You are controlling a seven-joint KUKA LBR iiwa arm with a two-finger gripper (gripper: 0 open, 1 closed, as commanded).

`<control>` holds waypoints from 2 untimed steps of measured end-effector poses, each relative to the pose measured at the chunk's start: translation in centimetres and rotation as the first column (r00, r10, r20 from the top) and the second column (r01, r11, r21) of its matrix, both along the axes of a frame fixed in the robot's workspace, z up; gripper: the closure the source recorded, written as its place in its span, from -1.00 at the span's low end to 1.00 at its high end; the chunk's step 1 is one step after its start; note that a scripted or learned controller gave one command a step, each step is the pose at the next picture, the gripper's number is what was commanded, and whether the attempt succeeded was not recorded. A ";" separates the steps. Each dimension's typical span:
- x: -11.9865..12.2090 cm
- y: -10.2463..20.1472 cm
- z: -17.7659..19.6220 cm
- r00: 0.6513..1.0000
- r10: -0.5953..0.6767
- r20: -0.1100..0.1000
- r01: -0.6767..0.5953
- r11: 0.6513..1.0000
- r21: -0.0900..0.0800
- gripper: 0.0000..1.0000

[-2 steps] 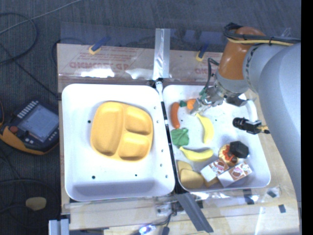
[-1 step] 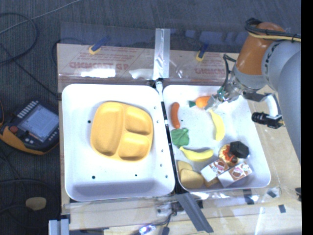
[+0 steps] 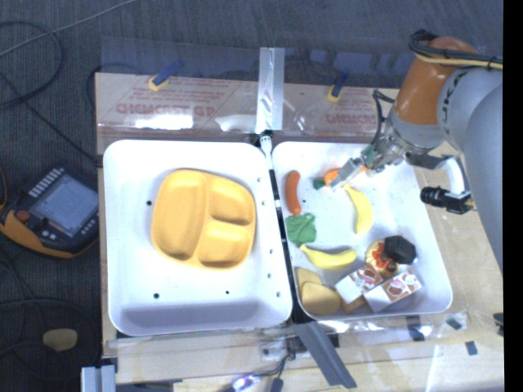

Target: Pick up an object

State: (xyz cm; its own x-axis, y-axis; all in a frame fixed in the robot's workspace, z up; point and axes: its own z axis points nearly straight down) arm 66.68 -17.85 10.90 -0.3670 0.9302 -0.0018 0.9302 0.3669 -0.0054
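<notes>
- Gripper (image 3: 350, 170) hangs over the right bin (image 3: 425, 219), toward 12 o'clock of it, slanting down to 8 o'clock from the wrist. I cannot tell from here whether it is open or closed.
- Arm (image 3: 474, 137) comes in from 3 o'clock, with its orange band (image 3: 426, 84) beyond the bin's far right corner.
- A small orange and green piece (image 3: 329, 178) lies right at the gripper's tip, on its 8 o'clock side. I cannot say if it is gripped or merely touched.
- An orange-red sausage (image 3: 292, 193) lies upright along the bin's 9 o'clock wall, with a green leaf (image 3: 301, 228) just below it at 6 o'clock.
- One banana (image 3: 360, 210) lies near the bin's middle, at 5 o'clock of the gripper. A second banana (image 3: 331, 257) lies below the leaf.
- A black lump (image 3: 400, 248) sits toward 4 o'clock of the bin. It touches a cluster of small printed boxes (image 3: 380, 284) at its 7 o'clock.
- A tan bread piece (image 3: 315, 295) fills the 7 o'clock corner.
- The left bin (image 3: 118, 243) holds a yellow divided tray (image 3: 204, 217) at its middle.
</notes>
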 end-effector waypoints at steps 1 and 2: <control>-5.5 -4.6 10.4 0.979 0.206 0.002 -0.206 0.979 0.002 -1.00; -7.2 -0.5 3.3 0.935 0.354 0.003 -0.354 0.935 0.005 -1.00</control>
State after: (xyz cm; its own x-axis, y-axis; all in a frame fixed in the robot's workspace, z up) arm 59.45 -18.39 14.21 -0.6726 0.7400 0.0014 0.7400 0.6726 -0.0009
